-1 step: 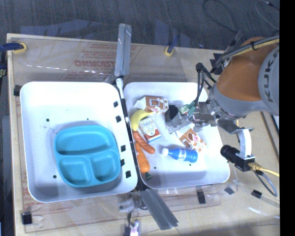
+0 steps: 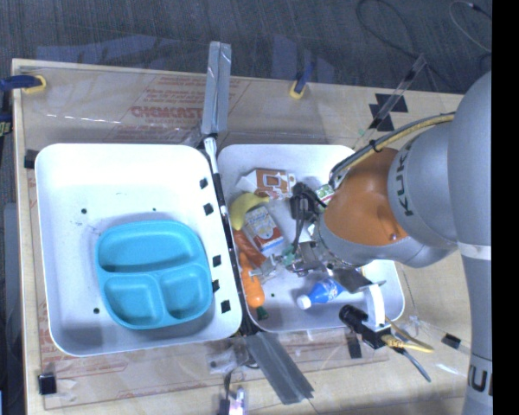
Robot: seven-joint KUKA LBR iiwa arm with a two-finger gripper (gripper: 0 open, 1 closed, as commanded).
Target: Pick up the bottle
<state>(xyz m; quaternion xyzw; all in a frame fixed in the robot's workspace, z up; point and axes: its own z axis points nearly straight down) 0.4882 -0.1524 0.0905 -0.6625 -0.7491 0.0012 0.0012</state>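
A small bottle (image 2: 322, 294) with a blue label and a white cap lies on its side near the front of the right bin (image 2: 389, 305). My gripper (image 2: 304, 256) hangs below the orange wrist band, low in the right bin, just above and to the left of the bottle. Dark gripper parts and cables overlap the clutter there. I cannot see whether the gripper touches the bottle.
The right bin also holds a yellow item (image 2: 246, 204), a printed packet (image 2: 263, 224), a brown-and-white box (image 2: 274, 181) and an orange piece (image 2: 253, 290) along its left wall. A blue divided tray (image 2: 152, 275) lies in the left bin (image 2: 69, 188). The arm covers the bin's right side.
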